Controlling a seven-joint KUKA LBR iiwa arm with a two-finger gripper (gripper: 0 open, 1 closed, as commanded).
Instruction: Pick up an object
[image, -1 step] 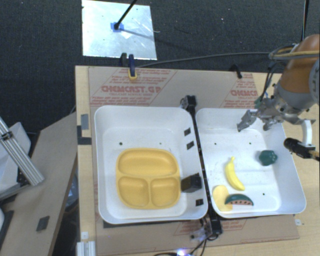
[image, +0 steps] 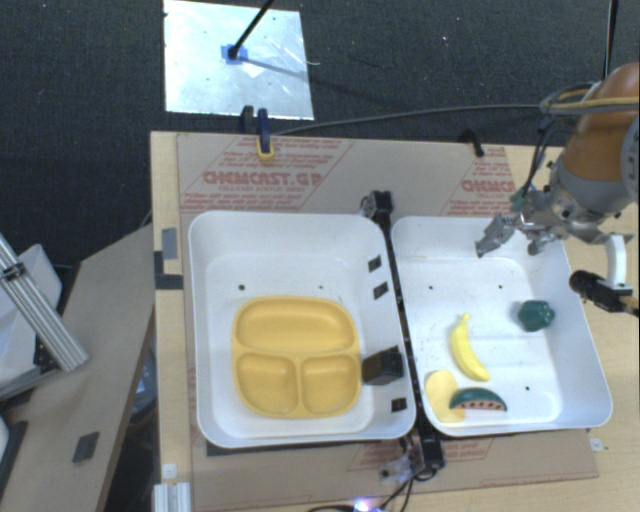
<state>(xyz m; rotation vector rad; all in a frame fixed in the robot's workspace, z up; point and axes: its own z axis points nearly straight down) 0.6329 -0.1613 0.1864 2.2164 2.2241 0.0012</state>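
The right bin (image: 575, 400) holds a yellow banana (image: 468, 348) near its middle. A small dark green object (image: 535, 316) lies toward its right wall. A watermelon slice (image: 478, 403) and a pale yellow round piece (image: 440, 388) rest at the bin's front left. My gripper (image: 510, 243) hangs over the bin's back edge, well behind the banana and to the left of the green object. Its fingers are spread, with nothing between them. The orange band of the arm (image: 598, 140) rises above it at the right.
A yellow divided tray (image: 297, 355) lies in the left bin (image: 215, 300). Black clips (image: 382, 366) sit along the wall between the two bins. A cable runs across the board behind the bins. A metal rail (image: 40, 310) stands at the far left.
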